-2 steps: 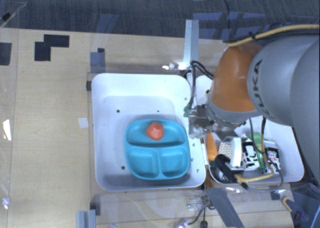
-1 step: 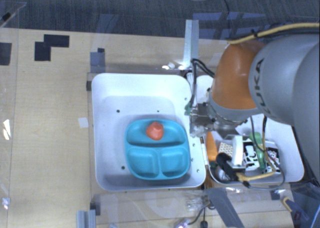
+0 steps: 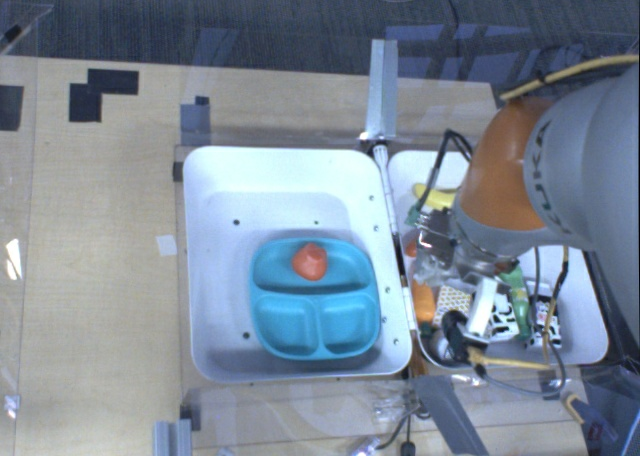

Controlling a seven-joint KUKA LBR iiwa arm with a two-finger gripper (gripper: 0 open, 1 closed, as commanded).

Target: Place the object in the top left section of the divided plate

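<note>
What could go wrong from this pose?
1. The hand hangs low over the cluttered right bin; a grab may snag cables or take several items.
2. The blue divided plate already has an orange object in its large upper section, so a new drop may knock it.

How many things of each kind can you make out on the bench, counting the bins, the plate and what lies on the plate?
White bins: 2, left and right
Blue divided plate: 1, in the left bin
Orange-red object: 1, in the plate's large upper section
Loose items under the arm in the right bin: too cluttered to count
Total clearly counted: 4
</note>
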